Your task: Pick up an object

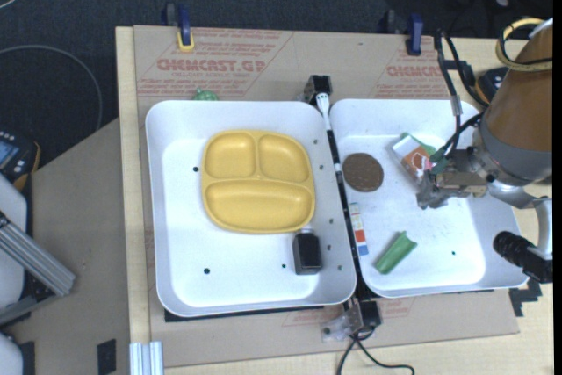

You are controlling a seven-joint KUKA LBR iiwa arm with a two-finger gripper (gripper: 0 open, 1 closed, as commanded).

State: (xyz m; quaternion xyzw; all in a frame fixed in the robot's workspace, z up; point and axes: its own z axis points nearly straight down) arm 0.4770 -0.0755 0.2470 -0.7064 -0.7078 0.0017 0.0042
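While the grey arm (pixel 518 132) reaches in from the right with its orange band high over the right bin (pixel 457 277), we see its tool (pixel 428 189) low over the middle of that bin, pointing left; the tool sits just beside a small red, white and green packet (pixel 411 154), and we cannot tell if they touch; we cannot tell how the tool's grip stands, and we see nothing caught in it.

We count two white bins side by side on the tabletop (pixel 140 189); the left bin (pixel 176 277) has two things, one yellow plate (pixel 258 180) with three parts in its middle, and one small black block (pixel 306 252) near its front edge, just below the plate; the right bin has four things we can count, one brown round disc (pixel 363 172) near its left wall, the packet up top, one green stick (pixel 394 252) lying tilted near the front, and one thin strip with red and blue marks (pixel 356 228) along the left wall.

We see bare white floor in the right bin between the disc, the green stick and the tool, and more at the front right corner; the disc and the strip lie close to the wall the bins share; the left bin has open room all around the plate.
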